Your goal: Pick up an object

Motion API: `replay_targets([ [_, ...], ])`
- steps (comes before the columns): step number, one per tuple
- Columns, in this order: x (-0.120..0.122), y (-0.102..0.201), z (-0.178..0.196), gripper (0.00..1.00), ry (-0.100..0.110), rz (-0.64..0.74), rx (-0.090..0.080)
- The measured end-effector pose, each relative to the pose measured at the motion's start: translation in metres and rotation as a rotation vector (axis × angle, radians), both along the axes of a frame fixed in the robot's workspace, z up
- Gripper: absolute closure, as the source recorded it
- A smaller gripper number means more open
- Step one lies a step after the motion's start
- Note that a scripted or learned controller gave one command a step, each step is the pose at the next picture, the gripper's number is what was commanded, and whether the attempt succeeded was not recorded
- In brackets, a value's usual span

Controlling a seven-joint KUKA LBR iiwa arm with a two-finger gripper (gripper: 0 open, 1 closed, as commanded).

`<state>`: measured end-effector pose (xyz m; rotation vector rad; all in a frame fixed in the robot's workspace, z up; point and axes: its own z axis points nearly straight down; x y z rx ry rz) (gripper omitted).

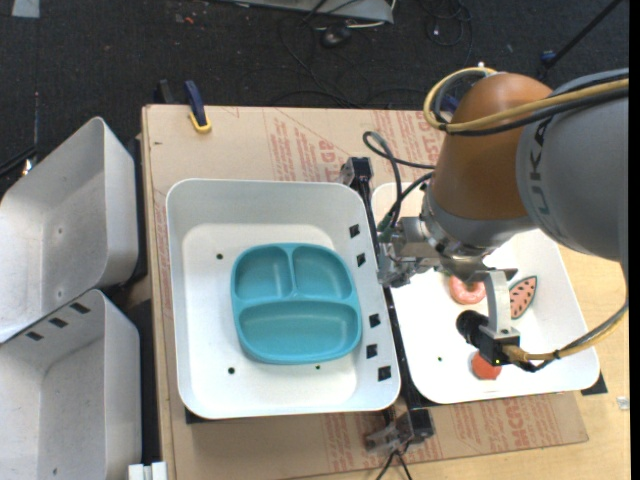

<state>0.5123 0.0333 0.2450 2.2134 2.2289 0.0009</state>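
You cannot tell whether the gripper (404,258) is spread or closed up: the grey arm (570,158) and its orange band (490,148) hang over it, and what shows of it sits low over the left edge of the right bin (440,380), just beside the wall shared by the 2 bins. Nothing shows clamped in it. Close to its right, on that bin's white floor, lies a pink round piece (464,289), partly covered by the robot's own hardware, and just beyond that a watermelon slice (523,296), red with dark seeds and tilted toward the far corner. The front left part of this bin's floor is bare. In the left bin (190,268) a teal divided plate (297,303) lies flat near the middle, 3 compartments up, apart from every wall, with open white floor all round it; small black clips line that bin's right wall. Both bins rest on a cardboard sheet (270,138) with red print, a yellow and blue clamp (197,108) at its far left corner. To the left, off the bench, stand 2 spare white trays (60,228), and the dark floor (90,48) beyond carries cables.
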Motion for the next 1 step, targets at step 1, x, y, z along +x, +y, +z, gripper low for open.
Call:
replay_targets([
  [1,0.0009,0.0601,0.0004,1.00,0.000,0.002,0.001],
])
